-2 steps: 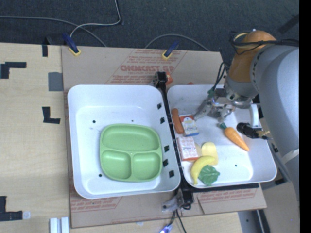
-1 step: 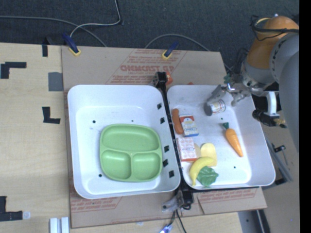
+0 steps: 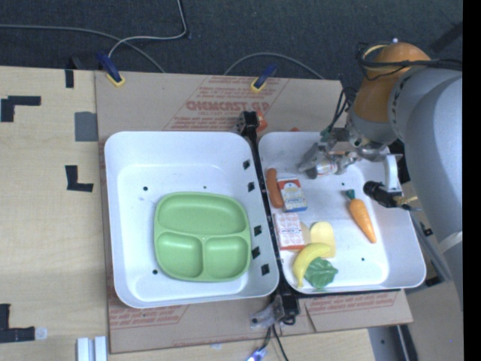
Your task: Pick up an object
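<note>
The arm reaches over the right bin, and the left bin holds a green tray. The claw hangs above the bin's back part, apart from everything; I cannot tell its state. The carrot lies near the right wall, the banana and small boxes by the left wall.

A pale green divided tray fills the white left bin, while the white right bin holds an orange carrot, yellow banana, dark green leaf and red-and-white packets.
</note>
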Action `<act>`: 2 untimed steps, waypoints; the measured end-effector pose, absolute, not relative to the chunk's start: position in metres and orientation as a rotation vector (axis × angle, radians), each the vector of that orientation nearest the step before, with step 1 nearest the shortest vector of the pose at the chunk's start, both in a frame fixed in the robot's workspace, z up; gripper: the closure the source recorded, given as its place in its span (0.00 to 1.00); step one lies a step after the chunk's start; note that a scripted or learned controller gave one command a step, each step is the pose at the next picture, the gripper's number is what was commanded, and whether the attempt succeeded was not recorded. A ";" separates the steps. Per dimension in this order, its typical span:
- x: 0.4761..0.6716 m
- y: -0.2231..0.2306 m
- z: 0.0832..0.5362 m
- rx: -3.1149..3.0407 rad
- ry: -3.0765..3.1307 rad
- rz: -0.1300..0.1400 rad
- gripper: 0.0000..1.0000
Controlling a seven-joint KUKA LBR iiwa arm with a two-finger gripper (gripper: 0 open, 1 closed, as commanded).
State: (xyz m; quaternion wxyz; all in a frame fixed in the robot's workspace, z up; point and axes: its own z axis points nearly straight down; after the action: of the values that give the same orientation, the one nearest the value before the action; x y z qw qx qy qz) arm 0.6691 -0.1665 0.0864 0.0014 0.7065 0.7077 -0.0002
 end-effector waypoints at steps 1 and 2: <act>0.669 -0.166 0.097 2.215 2.221 -0.001 1.00; 0.669 -0.084 0.186 2.216 2.224 0.005 1.00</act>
State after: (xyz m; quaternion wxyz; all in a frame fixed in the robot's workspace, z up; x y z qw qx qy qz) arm 0.6688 -0.0842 0.1859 0.0009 0.7059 0.7083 0.0015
